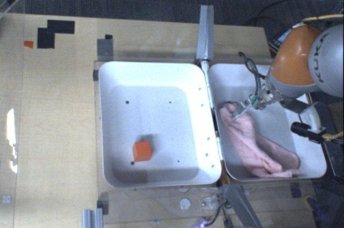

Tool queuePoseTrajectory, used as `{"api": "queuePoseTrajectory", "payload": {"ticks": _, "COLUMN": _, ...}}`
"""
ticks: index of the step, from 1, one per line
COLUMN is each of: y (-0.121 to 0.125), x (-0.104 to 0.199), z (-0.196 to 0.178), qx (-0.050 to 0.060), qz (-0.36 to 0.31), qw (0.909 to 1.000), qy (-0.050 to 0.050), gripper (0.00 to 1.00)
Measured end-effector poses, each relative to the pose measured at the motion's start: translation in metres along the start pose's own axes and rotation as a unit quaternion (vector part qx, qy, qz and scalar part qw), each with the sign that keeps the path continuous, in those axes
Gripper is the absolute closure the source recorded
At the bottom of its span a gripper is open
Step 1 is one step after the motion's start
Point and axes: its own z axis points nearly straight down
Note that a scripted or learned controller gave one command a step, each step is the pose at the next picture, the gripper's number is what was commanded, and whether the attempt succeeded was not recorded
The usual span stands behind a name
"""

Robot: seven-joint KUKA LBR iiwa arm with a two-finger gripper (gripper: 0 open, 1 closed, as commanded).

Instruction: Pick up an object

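A wooden desk (pixel 54 130) holds two white bins side by side. The left bin (pixel 156 73) sits in the middle of the frame. An orange block (pixel 142 151) lies on its floor, near the lower left corner, away from the walls.

The right bin (pixel 231 79) sits at the right of the frame. A pink cloth (pixel 252 143) lies inside it. The cloth is bunched up and runs from the upper left part of the bin down to the lower right corner.

The grey arm (pixel 322 60) comes in from the right, with its orange band (pixel 293 57) above the wrist. The pincer (pixel 244 107) is low in the right bin, right at the top end of the pink cloth. It looks like it is touching the cloth there, but I cannot tell if it is open or closed, or if it has any cloth in it.

A grey metal bar (pixel 204 33) stands at the top between the two bins. Black shapes (pixel 54 32) and a tiny orange square (pixel 28 44) sit on the desk at the upper left.
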Motion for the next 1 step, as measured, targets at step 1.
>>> {"api": "queuePoseTrajectory", "payload": {"ticks": 1, "y": -0.0254, "x": -0.0023, "z": -0.0006, "qx": -0.001, "qz": -0.034, "qw": 0.9994, "qy": -0.001, "gripper": 0.0}}
